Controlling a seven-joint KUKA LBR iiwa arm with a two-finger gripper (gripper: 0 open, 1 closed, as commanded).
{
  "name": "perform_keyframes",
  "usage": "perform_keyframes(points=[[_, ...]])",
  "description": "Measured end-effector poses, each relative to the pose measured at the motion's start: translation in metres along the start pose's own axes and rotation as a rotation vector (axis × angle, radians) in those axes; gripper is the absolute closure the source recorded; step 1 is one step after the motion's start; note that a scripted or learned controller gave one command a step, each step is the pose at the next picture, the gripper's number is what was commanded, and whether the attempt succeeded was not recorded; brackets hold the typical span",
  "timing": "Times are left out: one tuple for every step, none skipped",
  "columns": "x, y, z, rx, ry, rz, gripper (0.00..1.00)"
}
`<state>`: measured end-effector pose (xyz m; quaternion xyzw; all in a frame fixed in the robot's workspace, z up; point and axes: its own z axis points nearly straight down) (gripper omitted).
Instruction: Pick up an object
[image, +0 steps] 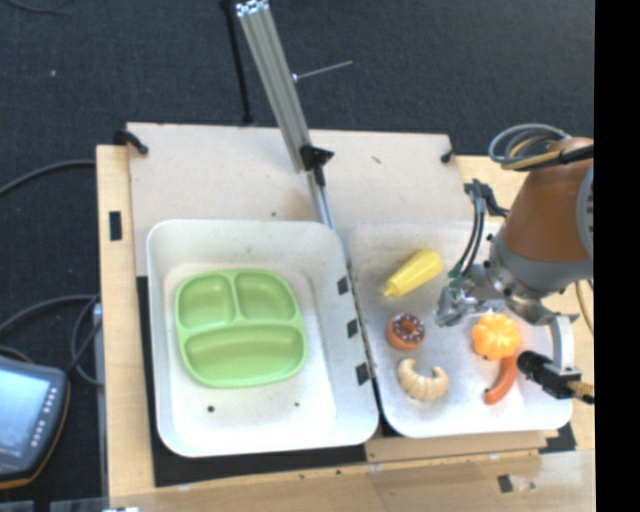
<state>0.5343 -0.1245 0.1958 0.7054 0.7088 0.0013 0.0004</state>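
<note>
Gripper (458, 303), its grasp state impossible to tell, is being positioned beside the doughnut (405, 330), judged light, rigid, best pinched across its rim.

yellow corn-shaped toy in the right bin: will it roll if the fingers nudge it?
Probably. The yellow corn-shaped toy looks rounded and tapered, so it would likely roll in a curve. It lies apart from the sprinkled donut, with bare bin floor around it. Looks like smooth plastic, perhaps slippery.
</note>
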Motion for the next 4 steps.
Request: perform_keyframes(points=[[-0.052, -0.04, 0.008, 0.003, -0.005, 0.01, 1.0], [-0.079, -0.044, -0.03, -0.003, -0.005, 0.007, 1.0], [-0.094, -0.045, -0.043, 0.0, -0.004, 0.005, 1.0], [-0.1, -0.045, -0.045, 0.0, -0.003, 0.006, 1.0]])
